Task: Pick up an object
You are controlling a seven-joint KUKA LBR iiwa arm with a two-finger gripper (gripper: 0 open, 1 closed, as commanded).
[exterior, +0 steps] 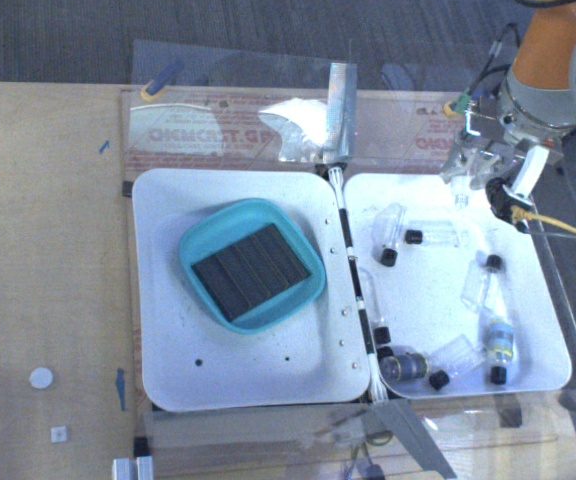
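Note:
Several small clear vials with black caps lie in the right bin [553,308]. One vial [390,232] and another vial [440,235] rest near the bin's back left. A third vial [479,286] lies toward the right. A bottle with a blue label [499,341] sits at the front right, beside a dark round-ended bottle [405,368]. My gripper [471,166] hangs over the bin's back right corner, above and apart from the vials, with nothing seen held in it.
The left bin [158,348] holds a teal tray [200,243] with a dark ribbed insert [250,269]. A ridge [346,238] divides the bins. A clear plastic sheet and metal bracket [340,108] stand behind them. Cables [558,228] trail at the right.

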